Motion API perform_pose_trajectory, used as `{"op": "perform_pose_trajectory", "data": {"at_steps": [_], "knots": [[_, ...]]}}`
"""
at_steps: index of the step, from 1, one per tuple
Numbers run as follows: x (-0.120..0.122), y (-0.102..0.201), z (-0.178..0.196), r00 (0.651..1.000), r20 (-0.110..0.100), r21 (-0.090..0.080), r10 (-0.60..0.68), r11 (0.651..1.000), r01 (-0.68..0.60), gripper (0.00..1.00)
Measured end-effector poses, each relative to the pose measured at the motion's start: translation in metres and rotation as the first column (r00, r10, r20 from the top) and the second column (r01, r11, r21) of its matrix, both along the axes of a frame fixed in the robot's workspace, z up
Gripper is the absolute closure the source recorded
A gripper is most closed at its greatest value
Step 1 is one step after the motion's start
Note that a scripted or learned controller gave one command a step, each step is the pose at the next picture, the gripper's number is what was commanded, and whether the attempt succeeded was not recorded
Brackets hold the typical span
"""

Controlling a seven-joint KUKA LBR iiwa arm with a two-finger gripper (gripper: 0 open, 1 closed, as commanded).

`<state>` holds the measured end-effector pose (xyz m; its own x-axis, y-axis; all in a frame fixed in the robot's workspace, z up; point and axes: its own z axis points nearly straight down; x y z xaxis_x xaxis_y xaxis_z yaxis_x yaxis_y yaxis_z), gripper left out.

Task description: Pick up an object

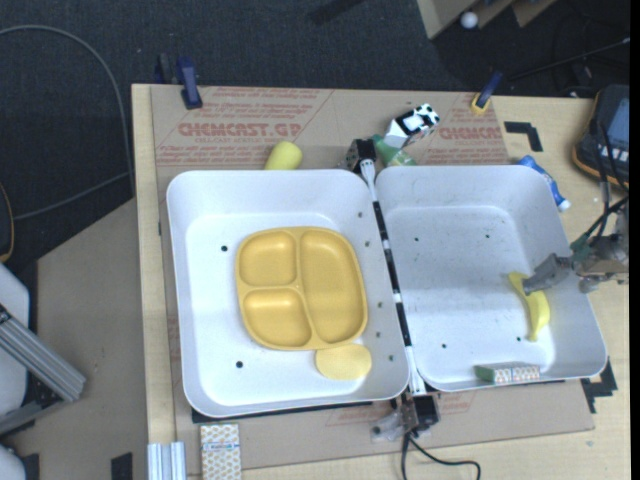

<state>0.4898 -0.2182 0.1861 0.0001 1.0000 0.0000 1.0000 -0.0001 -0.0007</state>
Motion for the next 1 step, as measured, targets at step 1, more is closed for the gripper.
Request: {"op": "perform_pose_trajectory", "data": {"at_steps": [1], "knots": [[0.0272,0.0021,-0.0955,1.000,-0.002,0.002,0.001,1.000,-0.001,0.00]]}}
